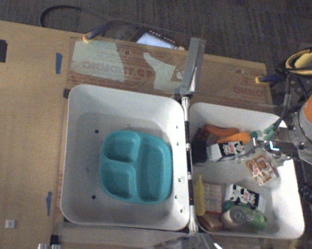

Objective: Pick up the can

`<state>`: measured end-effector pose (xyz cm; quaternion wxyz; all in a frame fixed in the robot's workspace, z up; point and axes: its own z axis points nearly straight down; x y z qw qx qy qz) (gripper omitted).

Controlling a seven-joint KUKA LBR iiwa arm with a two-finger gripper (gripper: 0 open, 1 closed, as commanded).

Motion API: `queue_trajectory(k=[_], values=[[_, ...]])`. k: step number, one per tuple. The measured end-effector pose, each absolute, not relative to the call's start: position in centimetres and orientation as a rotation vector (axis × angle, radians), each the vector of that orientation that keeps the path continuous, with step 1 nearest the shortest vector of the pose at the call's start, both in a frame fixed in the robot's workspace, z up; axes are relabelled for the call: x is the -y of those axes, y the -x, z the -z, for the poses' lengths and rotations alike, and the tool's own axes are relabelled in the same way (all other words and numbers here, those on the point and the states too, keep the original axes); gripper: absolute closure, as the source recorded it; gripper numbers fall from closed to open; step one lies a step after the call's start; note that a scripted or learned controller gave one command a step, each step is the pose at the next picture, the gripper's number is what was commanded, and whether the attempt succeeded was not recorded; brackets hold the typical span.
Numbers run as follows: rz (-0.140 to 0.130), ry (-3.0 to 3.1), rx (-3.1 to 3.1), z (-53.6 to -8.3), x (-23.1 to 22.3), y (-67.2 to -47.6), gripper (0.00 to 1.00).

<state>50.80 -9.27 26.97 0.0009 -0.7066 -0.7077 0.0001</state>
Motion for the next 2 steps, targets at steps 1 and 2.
queue_trajectory(k=[1, 2], values=[[0.002, 2.220, 2.222, -27.97, 9.27, -50.89, 1.00], [0.001, 2.220, 2.222, -27.96, 9.27, -50.89, 0.00]])
